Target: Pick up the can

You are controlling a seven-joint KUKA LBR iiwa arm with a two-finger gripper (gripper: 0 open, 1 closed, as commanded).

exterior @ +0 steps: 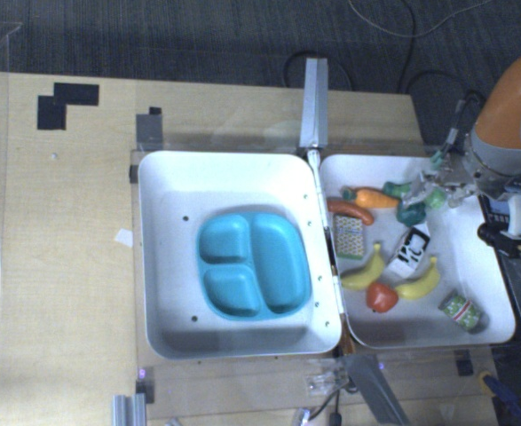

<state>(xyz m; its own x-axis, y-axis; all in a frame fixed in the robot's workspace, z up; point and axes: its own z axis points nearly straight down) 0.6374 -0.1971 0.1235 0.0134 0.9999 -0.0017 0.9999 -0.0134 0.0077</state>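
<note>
On the tabletop (65,238) two shallow white bins stand side by side. Inside the left bin (167,238) lies a blue plate (253,264) with three compartments, a little right of the bin's middle.

The right bin (500,322) holds the small things. The can (461,311), green with a pale label, lies on its side near the front right corner of this bin, apart from the other objects. Nothing touches it. Toward the middle of the bin two yellow bananas are placed: one banana (364,272) on the left, curved, and the second banana (421,281) more to the right. Between them and a little in front sits a red tomato-like piece (382,297). A white packet with black letters (410,250) lies just behind the second banana. Near the divider there is a small box with a grid pattern (350,236), and behind it a red sausage shape (349,209) and an orange carrot (373,199).

The grey arm (513,114) with its orange band comes in from the right, over the back right part of the right bin. Its end effector (430,192) hangs there above some green and teal pieces (411,209), well apart from the can. I cannot tell if the end effector is open or closed, because this part is too small and cluttered.
</note>
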